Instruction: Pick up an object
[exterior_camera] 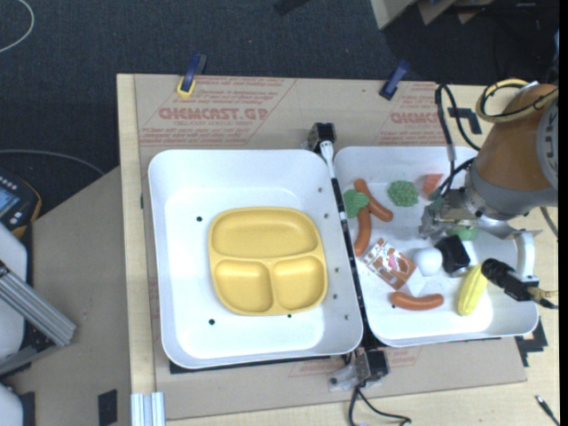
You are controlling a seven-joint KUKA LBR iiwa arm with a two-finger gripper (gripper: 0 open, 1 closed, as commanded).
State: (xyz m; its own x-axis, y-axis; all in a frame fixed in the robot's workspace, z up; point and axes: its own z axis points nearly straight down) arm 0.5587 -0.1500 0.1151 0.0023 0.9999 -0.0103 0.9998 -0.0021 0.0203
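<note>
**A:** Where is the hand seen?

**B:** It is seen low over the right bin, in its upper right part, carried by the grey arm with the orange band. Whether it is apart or together cannot be told, since it is hidden from above by the wrist. Nothing is seen to be clamped in it.

**A:** What is found nearest to it?

**B:** A white ball is found just below it. A green knobbly piece and a small orange-red piece are found just above and to its left.

**A:** And further out?

**B:** A red-and-white packet is laid beside the ball, to the ball's left. An upper sausage is laid at a slant near the bin's left wall, with a green leafy piece touching it. A second sausage is laid below them. A third sausage is laid near the bin's front, and a yellow cob-like piece is propped to its right. All the things that could be picked up are kept in this bin.

**A:** What is held by the left bin?

**B:** A yellow divided plate is set in its middle. Both bins are borne side by side on the worktop.
</note>
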